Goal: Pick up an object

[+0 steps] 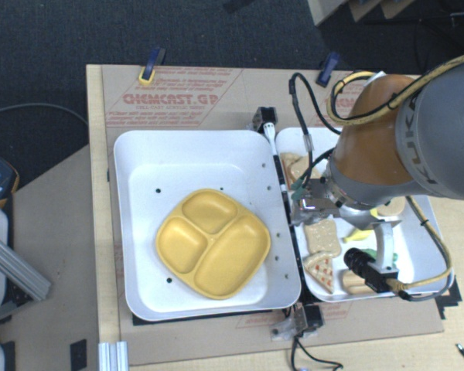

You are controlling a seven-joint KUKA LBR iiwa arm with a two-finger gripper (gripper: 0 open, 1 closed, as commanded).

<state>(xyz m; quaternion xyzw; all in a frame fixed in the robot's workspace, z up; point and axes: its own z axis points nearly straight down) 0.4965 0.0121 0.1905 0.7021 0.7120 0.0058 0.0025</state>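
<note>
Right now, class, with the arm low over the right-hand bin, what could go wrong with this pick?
1. The small toy foods, such as the pizza slice and cracker, lie crowded together, so the fingers may nudge neighbours or close on two.
2. The arm hides much of the right bin, so a failed grasp may go unseen.
3. Cables loop near the wrist and might snag.
</note>
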